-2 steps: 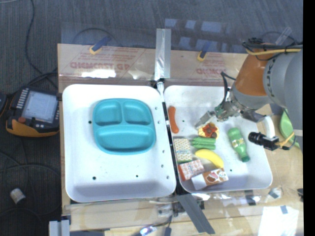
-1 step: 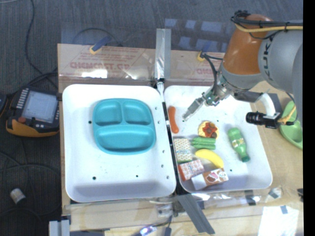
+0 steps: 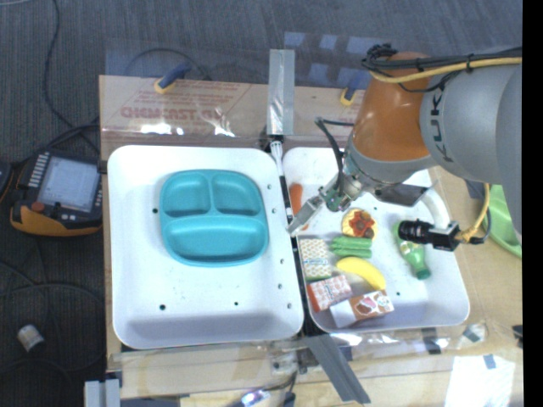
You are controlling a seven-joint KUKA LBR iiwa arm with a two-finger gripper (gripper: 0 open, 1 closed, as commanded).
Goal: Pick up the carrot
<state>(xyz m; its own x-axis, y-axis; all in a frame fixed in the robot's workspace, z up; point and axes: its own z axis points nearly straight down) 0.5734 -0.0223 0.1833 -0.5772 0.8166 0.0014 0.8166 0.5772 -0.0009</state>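
Note:
The carrot (image 3: 295,197) is a small orange stick lying along the left wall of the right bin (image 3: 441,308), near the back. My gripper (image 3: 307,215) hangs over that bin, pointing down and to the left, with its tip just right of the carrot's near end. Nothing shows between the tip and the carrot, and I cannot tell whether they touch.
In the right bin lie a red and yellow pizza slice (image 3: 359,223), green beans (image 3: 352,247), a banana (image 3: 361,270), a checkered packet (image 3: 314,258), a red packet (image 3: 329,291), a small box (image 3: 370,305) and a green bottle (image 3: 416,259). The left bin (image 3: 136,312) holds a blue divided plate (image 3: 212,217).

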